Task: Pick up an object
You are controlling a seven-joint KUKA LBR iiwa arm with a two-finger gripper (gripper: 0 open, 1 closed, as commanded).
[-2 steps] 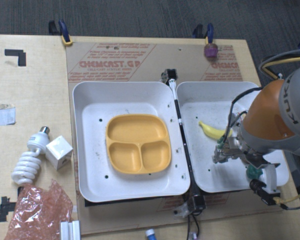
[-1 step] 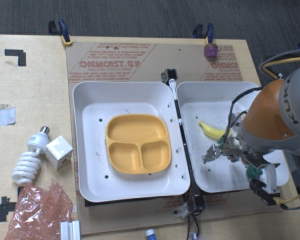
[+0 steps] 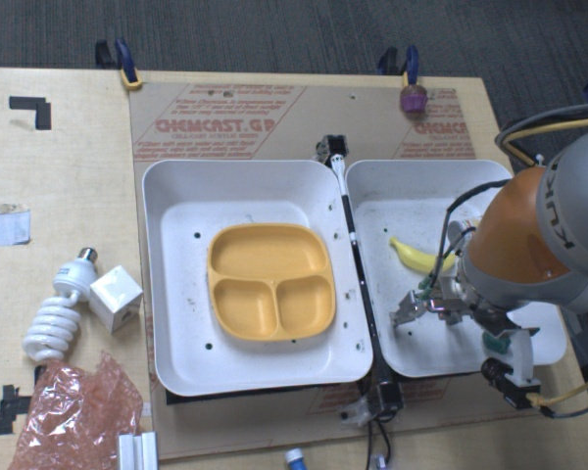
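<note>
The gripper (image 3: 409,311) is hanging low in the right bin (image 3: 372,189), near its front-left part, and the arm (image 3: 529,243) is covering much of that bin from the right side. The metal fingers are looking slightly spread, w/ nothing seen between them, so I judge the gripper is gripping nothing at this moment. The banana (image 3: 414,254) is lying on the bin floor, just behind the gripper and near to it, but apart from it; its far end is going under the arm's cables.

The left bin (image 3: 162,272) is carrying a yellow divided tray (image 3: 271,280) w/ three compartments.

What could be going wrong, in my judgement: the fingers are sitting beside the banana, not around it, so a closing here would probably catch only air. The banana is also curved and smooth (it may be sliding or rolling out when squeezed near the tip). The cables near the fruit could be snagging too.

Writing: the brown board (image 3: 225,116) behind the bins is showing red print, approx. "CHEMCAST", repeated; smaller lines are too small to read. Grey letters "KU" are showing on the arm.
</note>
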